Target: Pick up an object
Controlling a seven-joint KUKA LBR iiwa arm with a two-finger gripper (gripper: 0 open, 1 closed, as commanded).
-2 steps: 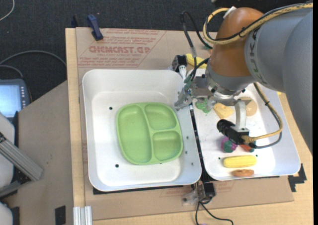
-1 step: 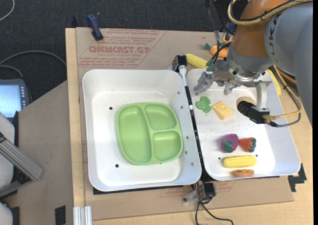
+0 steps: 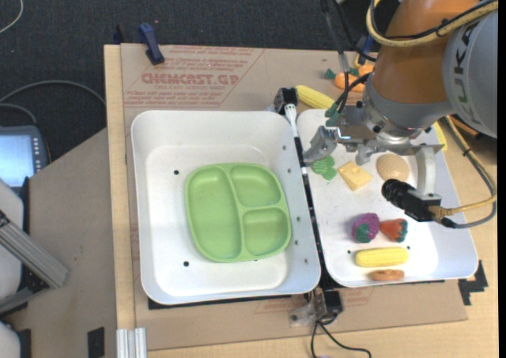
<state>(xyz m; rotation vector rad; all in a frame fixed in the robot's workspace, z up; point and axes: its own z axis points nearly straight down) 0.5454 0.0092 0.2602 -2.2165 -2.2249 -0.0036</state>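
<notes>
On the tabletop [image 3: 198, 72] two bins lie side by side. A divided plate [image 3: 237, 211] lies in the left bin [image 3: 150, 143]; toy foods [image 3: 371, 230] lie in the right bin [image 3: 451, 246], near its front.

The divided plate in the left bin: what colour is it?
Light green, in the camera view: the divided plate.

Right bin [image 3: 458, 258] is crowded: toys packed near the arm [image 3: 419, 48]. Left bin [image 3: 150, 190] offers open floor around the green tray [image 3: 237, 210].
</notes>
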